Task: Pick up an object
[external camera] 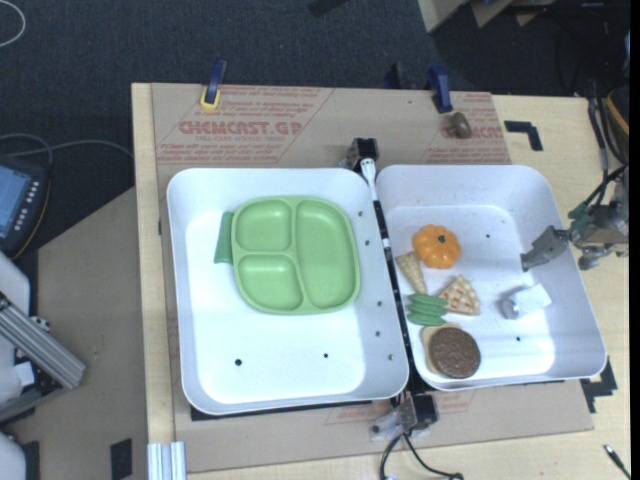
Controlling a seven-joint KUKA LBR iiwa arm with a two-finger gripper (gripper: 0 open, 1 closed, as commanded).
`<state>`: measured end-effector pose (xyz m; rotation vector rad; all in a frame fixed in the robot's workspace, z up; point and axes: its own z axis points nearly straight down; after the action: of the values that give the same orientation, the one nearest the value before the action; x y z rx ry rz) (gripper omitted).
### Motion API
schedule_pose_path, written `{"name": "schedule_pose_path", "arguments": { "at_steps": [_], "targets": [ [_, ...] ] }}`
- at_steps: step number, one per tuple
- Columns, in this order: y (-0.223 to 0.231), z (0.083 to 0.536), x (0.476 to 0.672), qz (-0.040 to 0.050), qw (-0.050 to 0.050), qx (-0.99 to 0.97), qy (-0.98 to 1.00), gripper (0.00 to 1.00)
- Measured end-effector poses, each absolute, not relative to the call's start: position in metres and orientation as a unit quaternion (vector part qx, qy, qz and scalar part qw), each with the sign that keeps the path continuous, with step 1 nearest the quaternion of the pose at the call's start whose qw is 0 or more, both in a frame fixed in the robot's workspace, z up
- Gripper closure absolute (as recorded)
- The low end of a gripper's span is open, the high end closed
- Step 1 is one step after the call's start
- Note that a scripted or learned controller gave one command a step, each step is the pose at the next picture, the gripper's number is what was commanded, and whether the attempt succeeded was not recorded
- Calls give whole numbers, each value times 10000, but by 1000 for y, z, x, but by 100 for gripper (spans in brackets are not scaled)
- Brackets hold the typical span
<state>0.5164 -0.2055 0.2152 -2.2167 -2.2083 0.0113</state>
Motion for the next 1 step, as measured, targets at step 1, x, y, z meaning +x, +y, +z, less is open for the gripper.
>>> {"name": "schedule_pose_path", "arguments": {
  "at_steps": [1],
  "targets": [
    [-205,222,519,1,1,-7072,-7070,0]
  ]
}}
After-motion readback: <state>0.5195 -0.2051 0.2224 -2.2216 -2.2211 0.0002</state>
